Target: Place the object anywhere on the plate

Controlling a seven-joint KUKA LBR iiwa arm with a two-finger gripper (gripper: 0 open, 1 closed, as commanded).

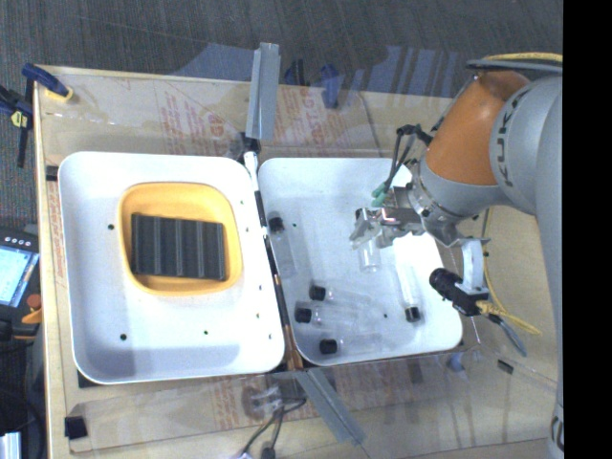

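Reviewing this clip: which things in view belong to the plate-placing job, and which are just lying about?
Job:
- yellow plate with a dark ribbed insert, in the left bin
- small clear objects with black caps in the right bin
- end effector over the right bin

Lying about:
- blue clamp
- screen device

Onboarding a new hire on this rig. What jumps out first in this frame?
First the yellow plate with a dark ribbed insert, sitting in the left bin. Next the bulky grey arm with its orange band, reaching in from the right, its gripper over the right bin. Last, small clear, black-capped items lie scattered near that bin's front edge.
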